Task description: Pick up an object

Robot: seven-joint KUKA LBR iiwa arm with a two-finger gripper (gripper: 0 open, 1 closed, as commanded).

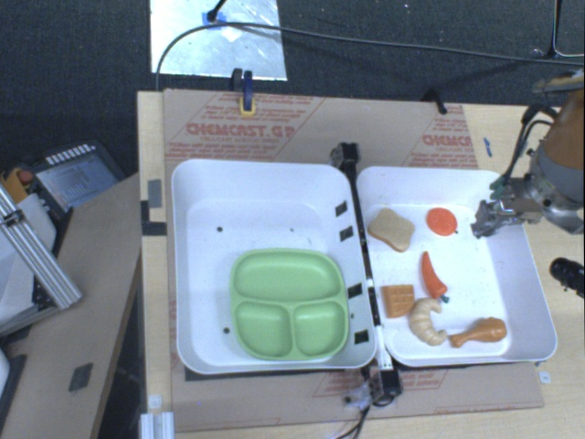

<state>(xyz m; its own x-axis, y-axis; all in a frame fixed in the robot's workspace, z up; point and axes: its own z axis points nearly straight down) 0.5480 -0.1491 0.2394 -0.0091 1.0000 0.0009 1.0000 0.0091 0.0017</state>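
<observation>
Dark carpet lies beyond a pale bench (101, 245) where two shallow white bins sit side by side on a printed cardboard sheet (274, 122). From where I stand, the left bin (196, 199) holds the biggest item, a green divided plate (288, 302), far across from the jaws and on the other side of the dividing rim. The right bin (539, 318) carries all the small toy food. The gripper (489, 218) hangs over this bin's right-hand edge, and whether its jaws are apart or together I cannot tell; nothing sits between them that I can see.

Running down in size: a slice of bread (393, 230) lies well out in front of the jaws, past the orange disc. A chicken drumstick (478, 332) rests below them toward the near wall. A croissant (426, 323) touches the drumstick's thin end, with a square cracker (398, 300) just beside it. A red-orange chili pepper (432, 277) slants above the croissant. The orange disc (441, 220), the smallest piece, is the nearest thing to the jaws, just ahead of them.

My worry is the disc: it looks flat and thin, so the tips could slide over it or strike the bin floor. Going for the croissant cluster risks nudging neighbours or catching two pieces. Staying this close to the wall could also clip the rim.
</observation>
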